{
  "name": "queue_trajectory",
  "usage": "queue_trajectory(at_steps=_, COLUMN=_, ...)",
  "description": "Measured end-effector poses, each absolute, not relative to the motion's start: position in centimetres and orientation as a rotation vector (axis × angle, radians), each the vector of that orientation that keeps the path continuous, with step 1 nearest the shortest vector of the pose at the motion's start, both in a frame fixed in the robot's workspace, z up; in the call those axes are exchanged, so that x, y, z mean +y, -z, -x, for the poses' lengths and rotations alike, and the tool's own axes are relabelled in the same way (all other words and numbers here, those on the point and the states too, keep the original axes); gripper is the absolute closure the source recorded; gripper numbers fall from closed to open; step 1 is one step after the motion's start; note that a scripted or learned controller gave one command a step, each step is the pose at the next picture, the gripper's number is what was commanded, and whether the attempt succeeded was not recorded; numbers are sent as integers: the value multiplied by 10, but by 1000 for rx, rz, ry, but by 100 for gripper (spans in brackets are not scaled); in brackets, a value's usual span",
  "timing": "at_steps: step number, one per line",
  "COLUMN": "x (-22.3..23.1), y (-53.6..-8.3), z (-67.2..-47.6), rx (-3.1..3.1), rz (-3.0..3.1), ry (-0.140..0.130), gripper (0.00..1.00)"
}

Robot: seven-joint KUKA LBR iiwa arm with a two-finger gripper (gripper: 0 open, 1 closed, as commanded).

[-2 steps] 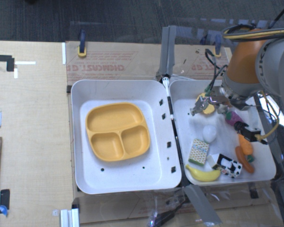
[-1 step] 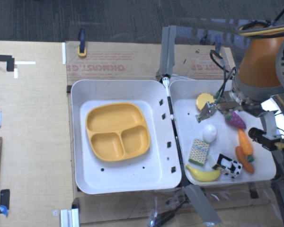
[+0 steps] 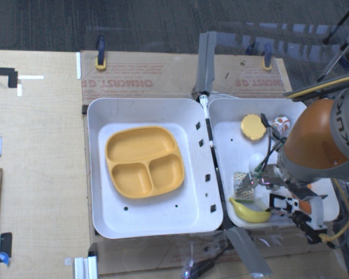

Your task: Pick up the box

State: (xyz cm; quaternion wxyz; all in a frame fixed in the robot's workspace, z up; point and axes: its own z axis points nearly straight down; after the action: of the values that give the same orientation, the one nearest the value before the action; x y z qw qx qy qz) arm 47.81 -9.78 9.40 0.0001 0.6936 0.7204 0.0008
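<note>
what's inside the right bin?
Inside the shallow white right bin: a round yellow disc, a yellow banana, a small patterned box, and a small orange-and-white item. The grey-and-orange arm covers the bin's right part, so anything beneath is unseen.

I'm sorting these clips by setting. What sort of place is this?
Most likely a robotics lab bench: two white bins clamped side by side, a grey and orange robot arm reaching in, and toy-like props such as a banana and a yellow divided tray.
</note>
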Motion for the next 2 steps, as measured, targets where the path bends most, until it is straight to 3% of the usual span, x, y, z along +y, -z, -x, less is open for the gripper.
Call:
queue_trajectory(at_steps=1, x=-97, y=-103, z=-480, rx=2260, rz=-2183, ry=-9, gripper=100)
queue_trajectory(at_steps=2, x=-97, y=-112, z=-480, rx=2256, rz=-2189, ry=-8, gripper=100)
